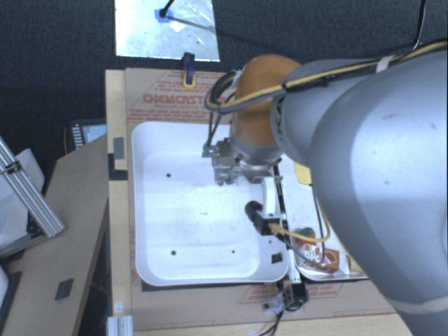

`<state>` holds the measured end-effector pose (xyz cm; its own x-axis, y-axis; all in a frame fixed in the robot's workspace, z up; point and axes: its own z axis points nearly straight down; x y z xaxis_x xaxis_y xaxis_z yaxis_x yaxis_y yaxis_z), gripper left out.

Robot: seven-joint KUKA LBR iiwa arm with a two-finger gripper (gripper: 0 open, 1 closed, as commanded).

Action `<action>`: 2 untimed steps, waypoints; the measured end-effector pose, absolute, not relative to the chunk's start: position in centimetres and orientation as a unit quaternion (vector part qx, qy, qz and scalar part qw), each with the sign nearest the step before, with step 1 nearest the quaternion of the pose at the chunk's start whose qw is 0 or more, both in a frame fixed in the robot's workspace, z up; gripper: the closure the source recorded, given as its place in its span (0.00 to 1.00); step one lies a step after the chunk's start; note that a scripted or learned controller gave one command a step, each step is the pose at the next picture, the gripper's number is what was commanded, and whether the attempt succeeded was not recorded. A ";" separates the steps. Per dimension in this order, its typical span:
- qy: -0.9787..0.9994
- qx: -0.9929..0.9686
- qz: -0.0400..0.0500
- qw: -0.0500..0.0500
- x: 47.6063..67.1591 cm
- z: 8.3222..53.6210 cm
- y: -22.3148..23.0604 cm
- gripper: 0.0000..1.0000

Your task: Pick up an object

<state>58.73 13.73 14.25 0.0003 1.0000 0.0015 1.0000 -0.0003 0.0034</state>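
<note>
Gripper [225, 165] sits low over the left white bin [150, 187], near its right rear part, wrist pointing down, prob. set for a descent. I can't tell its state from the camera view. Arm [364, 180] covers most of the right bin; small orange-printed item [323, 259] peeks out there, likely a pick target.
</note>
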 end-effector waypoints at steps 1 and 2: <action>0.710 0.704 0.001 0.000 58.4 11.3 19.9 1.00; 0.710 0.704 0.009 0.003 58.6 26.0 23.8 1.00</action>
